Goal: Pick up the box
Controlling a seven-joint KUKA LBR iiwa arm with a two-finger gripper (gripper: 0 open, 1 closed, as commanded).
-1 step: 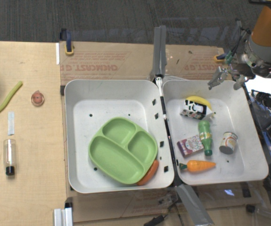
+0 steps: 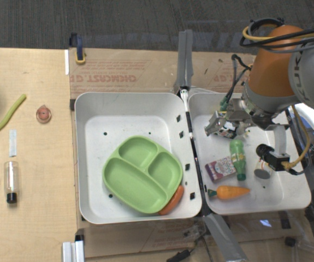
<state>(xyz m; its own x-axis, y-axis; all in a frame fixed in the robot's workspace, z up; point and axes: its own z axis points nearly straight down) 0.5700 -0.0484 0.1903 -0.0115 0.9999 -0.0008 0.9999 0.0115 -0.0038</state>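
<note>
The box is small and maroon with a pale label. It lies flat in the right bin, near the bin's left wall. A green bottle lies right against its right side. My gripper hangs over the back part of this bin, above and behind the box and apart from it. Its fingers stand open with nothing between them.
An orange carrot lies in front of the box. The left bin holds a green divided plate with an orange thing tucked under its front edge. Small items lie on the wooden bench at the left.
</note>
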